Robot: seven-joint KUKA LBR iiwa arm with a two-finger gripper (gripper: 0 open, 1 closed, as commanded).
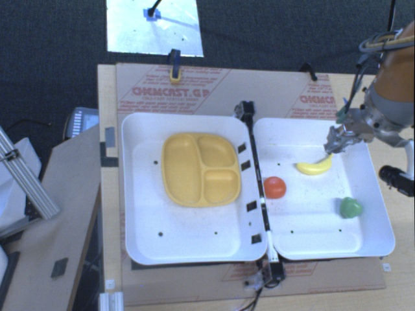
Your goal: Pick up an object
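Two white bins sit side by side on the table (107, 173). The left bin (139, 238) holds one yellow divided plate (200, 169). The right bin (311, 241) holds three objects: one yellow banana (314, 166) near its far edge, one red ball (275, 187) beside the central divider, and one green object (351, 207) toward the right edge. The hand (337, 141) hangs just above the banana's far tip; whether it is wide or narrow cannot be told.

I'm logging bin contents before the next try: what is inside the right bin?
In the right bin lie a yellow banana, a red tomato and a green object. The gripper hangs over the banana's upper end, covering the floor there.
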